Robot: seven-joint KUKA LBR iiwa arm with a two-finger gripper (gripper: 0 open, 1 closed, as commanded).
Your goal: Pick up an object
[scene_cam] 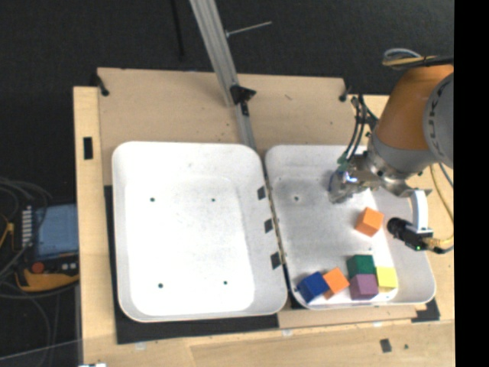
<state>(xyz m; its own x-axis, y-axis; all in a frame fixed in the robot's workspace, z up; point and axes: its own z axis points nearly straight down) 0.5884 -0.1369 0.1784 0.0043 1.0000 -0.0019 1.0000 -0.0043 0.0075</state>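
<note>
Arm reaching over the right bin

Gripper [341,186] hovers near the right bin's [306,228] far edge, grip state unclear; orange cube [369,222] sits just beside it. No readable labels.

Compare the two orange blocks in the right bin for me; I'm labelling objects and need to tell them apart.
The lone orange foam cube lies apart in the middle of the right white bin, near the end effector, while the orange cube in the row touches the blue cube and the purple cube at the bin's near edge. The lone one looks slightly larger and paler. Both are orange, blocky and tilted.
</note>
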